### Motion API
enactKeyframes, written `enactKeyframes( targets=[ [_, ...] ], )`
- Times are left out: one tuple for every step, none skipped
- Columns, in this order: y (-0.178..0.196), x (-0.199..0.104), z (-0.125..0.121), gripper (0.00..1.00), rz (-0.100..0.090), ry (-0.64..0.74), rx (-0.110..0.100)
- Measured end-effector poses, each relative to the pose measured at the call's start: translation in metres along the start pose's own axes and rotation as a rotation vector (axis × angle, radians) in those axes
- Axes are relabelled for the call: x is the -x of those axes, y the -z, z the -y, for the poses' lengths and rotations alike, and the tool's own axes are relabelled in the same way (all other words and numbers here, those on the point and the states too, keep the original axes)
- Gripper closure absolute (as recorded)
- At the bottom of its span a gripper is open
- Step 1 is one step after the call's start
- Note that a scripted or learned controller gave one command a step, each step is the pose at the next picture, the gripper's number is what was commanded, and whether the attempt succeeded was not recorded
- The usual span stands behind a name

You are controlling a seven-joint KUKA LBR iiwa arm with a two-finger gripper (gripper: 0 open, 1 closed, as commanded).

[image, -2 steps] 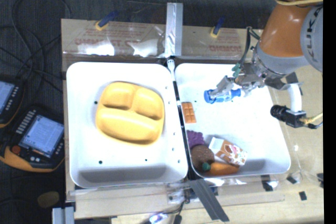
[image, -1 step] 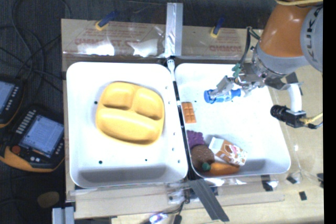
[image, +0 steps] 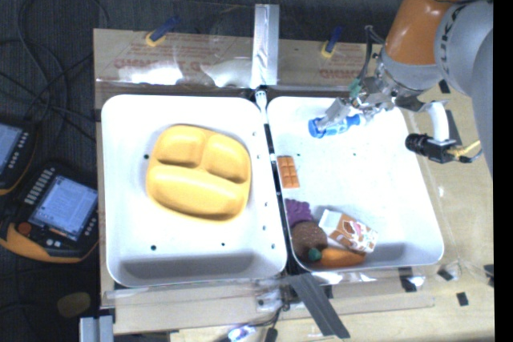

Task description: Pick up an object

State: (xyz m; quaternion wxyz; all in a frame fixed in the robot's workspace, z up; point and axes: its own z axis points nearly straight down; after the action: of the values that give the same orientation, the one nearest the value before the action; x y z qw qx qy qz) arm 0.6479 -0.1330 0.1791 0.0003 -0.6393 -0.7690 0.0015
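Clamped jaws, as far as I could judge, gripped one end of the blue-and-white bottle [image: 335,124], which hung tilted from the gripper [image: 362,102] over the far part of the right bin [image: 401,196]. Near that bin's front wall I saw an orange carrot [image: 343,258], a brown lump [image: 308,237], a purple piece [image: 297,211] and a red-and-white packet [image: 350,232] clustered together. An orange block [image: 288,170] lay by the divider. A yellow compartment tray [image: 199,171] sat in the left bin [image: 128,244].
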Motion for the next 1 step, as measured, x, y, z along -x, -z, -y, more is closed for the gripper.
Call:
enactKeyframes(
  targets=[
    [-0.0829, 0.0111, -0.0162, 0.00, -0.001, 0.326, 0.002]
  ],
)
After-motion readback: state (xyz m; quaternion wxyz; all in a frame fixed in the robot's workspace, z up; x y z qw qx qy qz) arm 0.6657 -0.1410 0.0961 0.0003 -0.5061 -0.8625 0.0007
